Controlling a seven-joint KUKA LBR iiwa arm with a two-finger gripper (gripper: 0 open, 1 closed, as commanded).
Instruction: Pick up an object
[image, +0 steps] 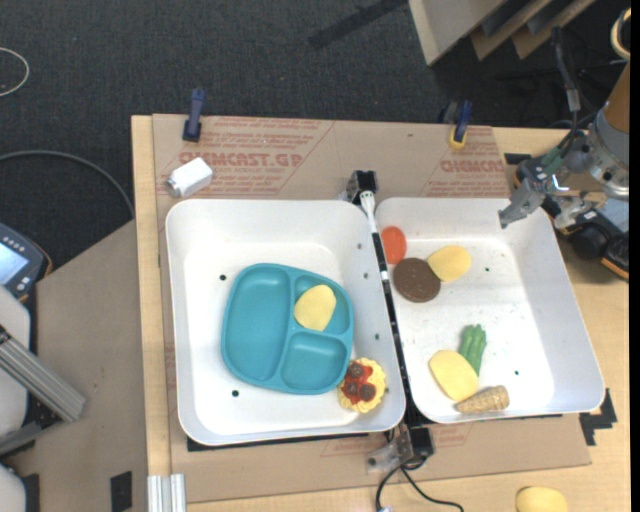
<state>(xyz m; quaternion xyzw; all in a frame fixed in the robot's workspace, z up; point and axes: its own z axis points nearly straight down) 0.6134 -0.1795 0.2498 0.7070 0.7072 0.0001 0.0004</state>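
The gripper is hovering with fingers spread and empty over the right bin's far corner, while the nearest target, a yellow toy food piece beside the brown disc, is looking light, rigid, slippery, best pinched across its narrow width

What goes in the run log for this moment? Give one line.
gripper: above right bin's far edge | holding: nothing seen | brown disc: in right bin | teal tray: left bin

Brown round cookie flat in right bin, beside divider.
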